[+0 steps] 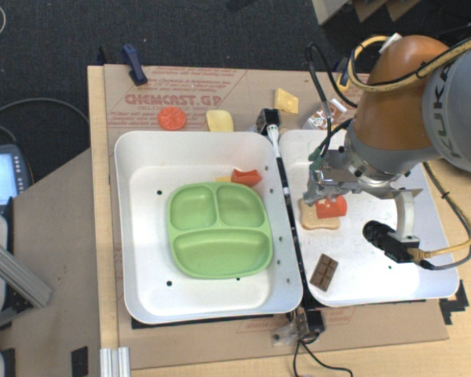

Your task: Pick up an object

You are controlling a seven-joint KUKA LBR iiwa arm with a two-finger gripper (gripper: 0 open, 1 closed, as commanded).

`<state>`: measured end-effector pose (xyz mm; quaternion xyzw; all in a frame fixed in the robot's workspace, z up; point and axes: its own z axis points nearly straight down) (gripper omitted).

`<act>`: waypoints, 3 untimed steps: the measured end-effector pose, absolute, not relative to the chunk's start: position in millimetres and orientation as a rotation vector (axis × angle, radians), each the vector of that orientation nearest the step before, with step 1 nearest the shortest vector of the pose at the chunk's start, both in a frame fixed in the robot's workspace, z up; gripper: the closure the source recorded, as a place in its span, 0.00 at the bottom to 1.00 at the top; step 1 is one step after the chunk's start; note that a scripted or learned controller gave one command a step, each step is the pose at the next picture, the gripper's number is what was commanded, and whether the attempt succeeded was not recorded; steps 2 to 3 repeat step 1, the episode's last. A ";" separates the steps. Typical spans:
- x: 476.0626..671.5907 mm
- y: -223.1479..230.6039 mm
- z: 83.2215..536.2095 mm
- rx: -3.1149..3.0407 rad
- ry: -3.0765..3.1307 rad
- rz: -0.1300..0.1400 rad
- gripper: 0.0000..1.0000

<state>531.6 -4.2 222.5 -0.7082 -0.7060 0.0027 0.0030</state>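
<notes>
My gripper hangs over the left part of the right bin, reaching in from the right. Directly under its tip lies a small red block, which rests against a tan toast-shaped piece. The gripper's body hides the contact, so I cannot tell whether the red block is gripped. Nearer the front of the same bin lies a brown chocolate bar. In the left bin sit a green divided plate and an orange piece just behind it.
Behind the bins on the cardboard lie a red disc, a pale yellow piece, a yellow wedge, a blue clip and a black-and-white item. A black cable fitting hangs over the right bin.
</notes>
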 end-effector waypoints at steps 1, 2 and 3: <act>537.5 -76.7 212.4 -2.226 -2.214 0.003 1.00; 537.5 -76.7 212.4 -2.226 -2.214 0.003 1.00; 537.5 -76.7 212.4 -2.226 -2.214 0.003 1.00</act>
